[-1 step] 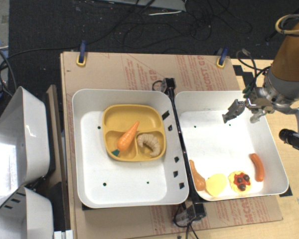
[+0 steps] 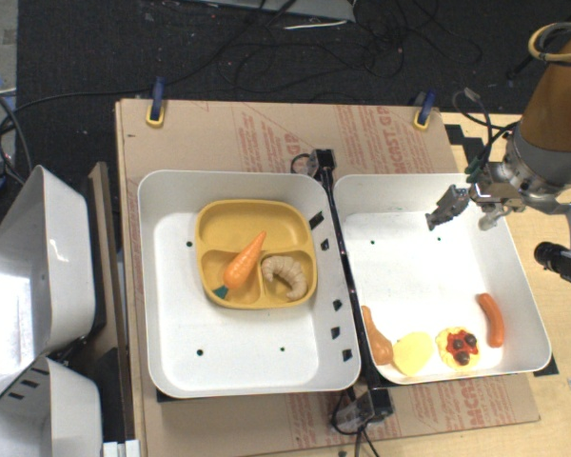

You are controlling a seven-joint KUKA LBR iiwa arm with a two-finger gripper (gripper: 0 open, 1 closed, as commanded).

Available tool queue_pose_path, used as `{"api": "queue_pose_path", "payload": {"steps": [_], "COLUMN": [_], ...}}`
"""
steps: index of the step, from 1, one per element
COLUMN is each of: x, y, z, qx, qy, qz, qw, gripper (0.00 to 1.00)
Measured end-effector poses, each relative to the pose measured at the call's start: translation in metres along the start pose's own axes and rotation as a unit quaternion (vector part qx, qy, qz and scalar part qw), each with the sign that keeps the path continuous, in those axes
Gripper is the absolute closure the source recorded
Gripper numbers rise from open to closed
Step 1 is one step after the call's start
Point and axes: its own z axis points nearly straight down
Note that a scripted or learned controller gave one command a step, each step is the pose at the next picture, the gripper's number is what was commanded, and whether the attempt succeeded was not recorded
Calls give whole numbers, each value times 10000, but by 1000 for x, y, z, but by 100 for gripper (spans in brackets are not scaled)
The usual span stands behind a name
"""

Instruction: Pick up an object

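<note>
The grey KUKA arm [image 2: 542,146] reached in from the right edge of the camera view, its orange band [image 2: 557,93] sitting above the wrist at the upper right. From the wrist, the dark two-finger gripper [image 2: 444,209] extended leftward and slightly downward, tilted at a slant. Its tip looked dark and too small to read clearly.

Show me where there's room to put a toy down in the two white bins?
Right bin: the wide middle is bare, between the gripper above and the sausage, pizza toy, yellow disc and drumstick along the bottom. Left bin: the strip below the yellow plate.
</note>
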Motion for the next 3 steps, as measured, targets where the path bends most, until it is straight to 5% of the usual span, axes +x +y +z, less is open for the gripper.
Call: {"api": "queue_pose_path", "payload": {"steps": [3], "x": [-3], "y": [-4], "z": [152], "qx": [12], "qy": [5], "qz": [11], "qw": [10000], "gripper": [0]}}
